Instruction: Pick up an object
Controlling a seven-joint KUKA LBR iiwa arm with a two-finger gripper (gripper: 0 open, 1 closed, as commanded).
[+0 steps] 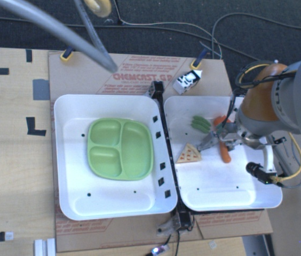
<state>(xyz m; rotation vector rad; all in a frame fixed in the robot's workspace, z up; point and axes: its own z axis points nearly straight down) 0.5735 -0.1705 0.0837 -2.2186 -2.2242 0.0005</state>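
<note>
Camera view: my gripper (208,142) hangs low inside the right bin (230,196), its tip just right of the waffle wedge (189,154); I cannot tell how my jaws stand. A green pod (200,123) lies just above my gripper, and an orange carrot (224,153) just to its right. The green divided plate (120,148) sits in the left bin (70,159), well left of my gripper.

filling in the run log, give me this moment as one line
arm: over right bin | gripper: low by waffle wedge, green piece and orange carrot | grasp: not evident | left bin: green divided plate
</note>
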